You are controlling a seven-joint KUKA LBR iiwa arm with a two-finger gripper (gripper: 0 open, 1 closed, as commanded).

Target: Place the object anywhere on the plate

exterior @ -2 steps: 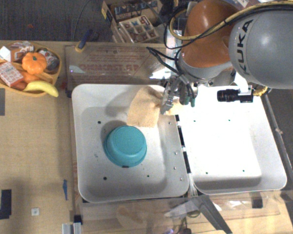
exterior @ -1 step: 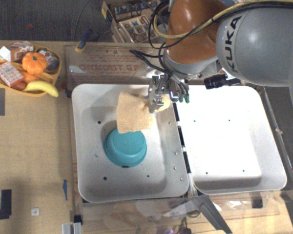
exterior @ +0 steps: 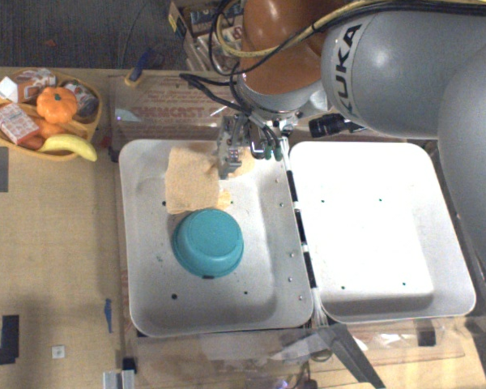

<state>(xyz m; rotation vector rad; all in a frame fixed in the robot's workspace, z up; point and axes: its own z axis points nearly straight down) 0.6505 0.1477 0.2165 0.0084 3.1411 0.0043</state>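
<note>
A teal round plate lies in the middle of the left white bin. Just behind it, touching its far rim, a flat tan piece like a slice of bread rests on the bin floor. A small yellow bit shows at the slice's right edge. My gripper hangs over the back of the left bin, right by the tan slice's upper right corner. The view shows nothing held in it.
The right white bin lies under my arm. A basket of toy food with an orange and a banana stands on the bench at the far left. Cables and boxes crowd the back edge.
</note>
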